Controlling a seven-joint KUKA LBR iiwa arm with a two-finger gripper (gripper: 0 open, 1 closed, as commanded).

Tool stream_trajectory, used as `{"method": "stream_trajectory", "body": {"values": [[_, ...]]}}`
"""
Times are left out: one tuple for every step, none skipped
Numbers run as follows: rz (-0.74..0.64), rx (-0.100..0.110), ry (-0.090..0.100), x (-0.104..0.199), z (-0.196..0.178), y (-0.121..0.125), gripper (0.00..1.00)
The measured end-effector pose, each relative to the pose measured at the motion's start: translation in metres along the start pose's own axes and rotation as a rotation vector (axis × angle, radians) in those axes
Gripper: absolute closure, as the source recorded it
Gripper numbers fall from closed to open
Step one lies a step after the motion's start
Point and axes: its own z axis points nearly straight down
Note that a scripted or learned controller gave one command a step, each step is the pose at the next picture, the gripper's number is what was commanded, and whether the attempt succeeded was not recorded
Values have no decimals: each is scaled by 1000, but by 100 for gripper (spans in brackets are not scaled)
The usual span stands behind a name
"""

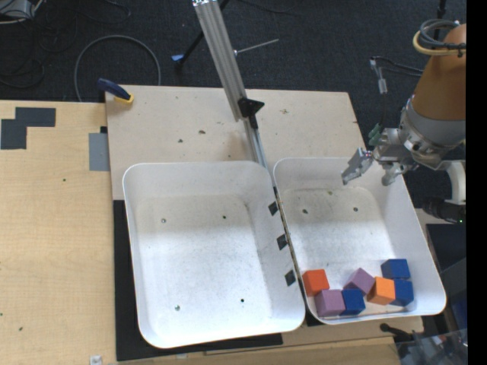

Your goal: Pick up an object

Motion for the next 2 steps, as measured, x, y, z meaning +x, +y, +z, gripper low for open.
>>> {"method": "stream_trajectory", "body": {"values": [[2, 12, 3, 1, 103, -74, 0], [-1, -9, -2, 8, -33, -65, 0]]}}
